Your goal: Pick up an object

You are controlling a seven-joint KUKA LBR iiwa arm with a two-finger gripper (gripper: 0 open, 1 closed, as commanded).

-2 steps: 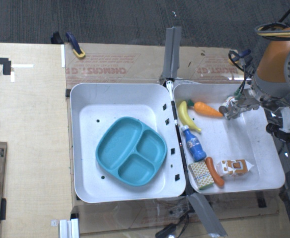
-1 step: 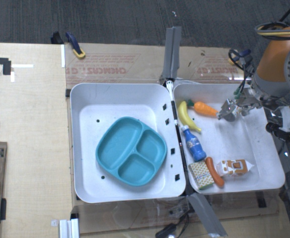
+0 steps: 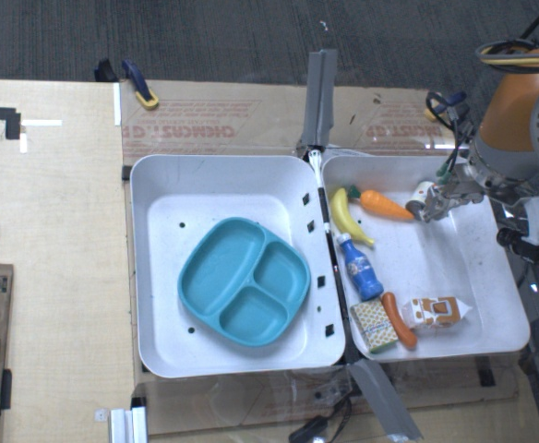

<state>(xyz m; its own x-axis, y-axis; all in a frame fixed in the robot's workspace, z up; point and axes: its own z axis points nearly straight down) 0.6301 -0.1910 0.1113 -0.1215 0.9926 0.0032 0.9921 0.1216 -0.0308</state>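
Lying crosswise in the right bin (image 3: 491, 247), the carrot (image 3: 386, 206) points its tip at the pincer (image 3: 426, 208). Whether the pincer is wide or narrow, I cannot tell.

The divided plate (image 3: 244, 281) lies in the left bin (image 3: 149, 247). In the right bin (image 3: 500, 275), banana (image 3: 346, 216) and carrot (image 3: 386, 205) sit upper left; bottle (image 3: 360, 268), sausage (image 3: 399, 319) and carton (image 3: 436, 313) lie lower.

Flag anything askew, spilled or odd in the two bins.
Nothing is spilled or damaged. The blue divided plate sits skewed in the left bin. In the right bin, the hot dog lies partly over the cracker packet.
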